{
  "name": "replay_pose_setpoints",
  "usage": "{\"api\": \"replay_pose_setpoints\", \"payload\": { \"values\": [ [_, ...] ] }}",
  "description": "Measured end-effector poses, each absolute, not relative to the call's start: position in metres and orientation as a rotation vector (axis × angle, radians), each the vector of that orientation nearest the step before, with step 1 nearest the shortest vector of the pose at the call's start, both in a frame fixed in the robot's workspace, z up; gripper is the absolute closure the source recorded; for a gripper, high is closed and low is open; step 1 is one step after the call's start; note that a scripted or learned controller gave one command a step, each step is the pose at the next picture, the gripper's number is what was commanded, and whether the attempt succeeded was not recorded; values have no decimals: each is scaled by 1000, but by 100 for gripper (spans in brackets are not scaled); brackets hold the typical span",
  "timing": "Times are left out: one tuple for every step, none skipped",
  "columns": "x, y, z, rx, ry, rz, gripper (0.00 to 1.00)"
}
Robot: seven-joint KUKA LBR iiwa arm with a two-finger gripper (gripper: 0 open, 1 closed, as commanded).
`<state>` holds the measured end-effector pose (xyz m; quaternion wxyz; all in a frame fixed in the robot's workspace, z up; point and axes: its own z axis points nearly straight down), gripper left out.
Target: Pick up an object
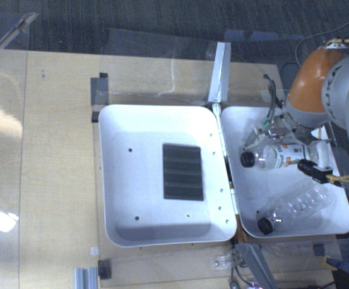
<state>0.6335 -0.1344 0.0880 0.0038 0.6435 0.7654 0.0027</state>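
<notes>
The claw (269, 138) hangs low in the right bin (247, 122), just above a clear bottle (275, 158) with a black cap. The arm (328, 89) hides part of it, so its grip is hard to tell. Another clear bottle (295, 208) lies near the front. The left bin (126, 131) has a dark ridged pad (183, 171).

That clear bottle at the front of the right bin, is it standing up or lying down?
Lying down. The clear bottle rests on its side on the right bin floor, its dark cap pointing toward the left bin.
</notes>
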Motion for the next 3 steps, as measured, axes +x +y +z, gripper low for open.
{"api": "replay_pose_setpoints", "payload": {
  "values": [
    [636, -133, 101, 2010, 2396, 17, 100],
    [636, -133, 101, 2010, 2396, 17, 0],
    [592, -122, 89, 1914, 2481, 10, 0]
  ]
}}
